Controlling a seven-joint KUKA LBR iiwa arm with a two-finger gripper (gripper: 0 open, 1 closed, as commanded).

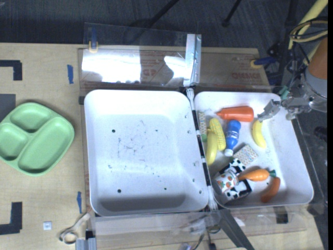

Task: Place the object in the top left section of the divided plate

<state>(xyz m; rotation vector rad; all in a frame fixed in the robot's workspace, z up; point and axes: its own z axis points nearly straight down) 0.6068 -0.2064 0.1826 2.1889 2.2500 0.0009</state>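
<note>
The plate (34, 138) looks like smooth green plastic, the bins (138, 150) glossy white plastic (left one scuffed), the table (41, 77) matt pale wood.

Probably a robotics lab: white bins (139, 202) on a taped wooden bench (41, 66), with tripod legs (237, 4) behind.

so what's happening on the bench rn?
The gripper sits at the upper right edge of the right bin, near a yellow banana, with nothing visibly held. The toys, including an orange carrot and a blue bottle, lie in that bin. The green divided plate waits far left on the bench.
</note>
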